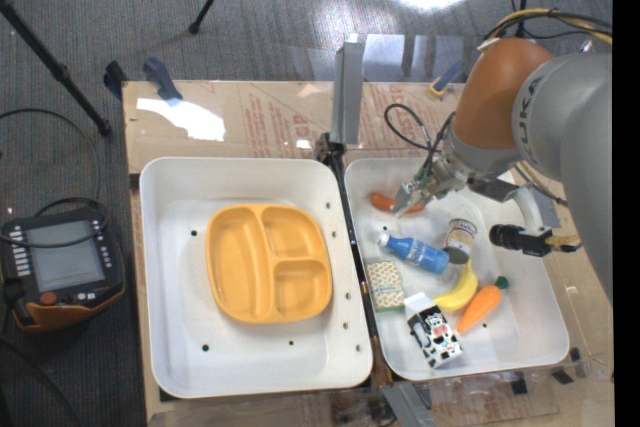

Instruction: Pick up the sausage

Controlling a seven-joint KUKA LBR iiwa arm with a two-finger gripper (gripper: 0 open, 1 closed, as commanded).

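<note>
Apparently the pincer hung right over the sausage; whether it was open, I couldn't tell. Best to straddle the sausage's middle before closing.

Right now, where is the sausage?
The sausage lies in the right bin, near its upper left corner, just left of the hand and above the blue bottle.

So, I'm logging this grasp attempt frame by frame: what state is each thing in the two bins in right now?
Reddish-orange sausage: lying in the right bin, at the gripper's tip.
Grey two-finger gripper: down at the sausage, grip unclear.
Blue plastic bottle: on its side.
Small labelled can: upright.
Yellow banana: lying flat.
Orange carrot: lying flat.
Black-and-white milk carton: tipped over.
Yellow divided plate: flat in the left bin.
</note>
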